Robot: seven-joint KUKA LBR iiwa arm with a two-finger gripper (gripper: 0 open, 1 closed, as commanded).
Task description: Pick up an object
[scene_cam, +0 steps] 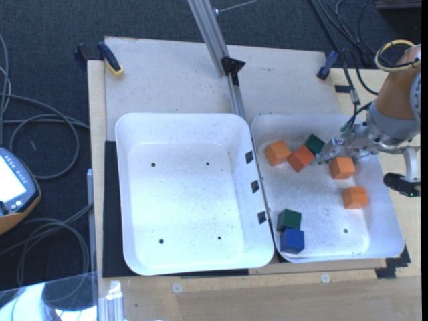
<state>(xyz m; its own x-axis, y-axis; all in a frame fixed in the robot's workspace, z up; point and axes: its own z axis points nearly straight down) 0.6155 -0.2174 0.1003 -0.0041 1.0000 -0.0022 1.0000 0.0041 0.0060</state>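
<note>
1. Orange cube-shaped blocks were the likeliest things to be picked, and all four lay in the right-hand shallow white bin (381,243); the left-hand shallow white bin (134,136) sat just beside it on the pale counter (167,72).
2. At the left of the right bin, low down, a dark green block (289,218) touched a blue block (291,240) just below it.
3. Higher up, a light orange block (277,152) sat just beside a redder orange block (301,158), with a second dark green block (314,143) close above and to the right.
4. Further right, an orange block (342,168) lay right at the claw (334,154), touching or almost touching its tips; whether it sat between them could not be told, nor how far the claw was spread.
5. Below that, another orange block (355,197) lay by itself, apart from the claw.
6. The grey arm with its orange band (394,92) reached in over the bin's right rim.
</note>
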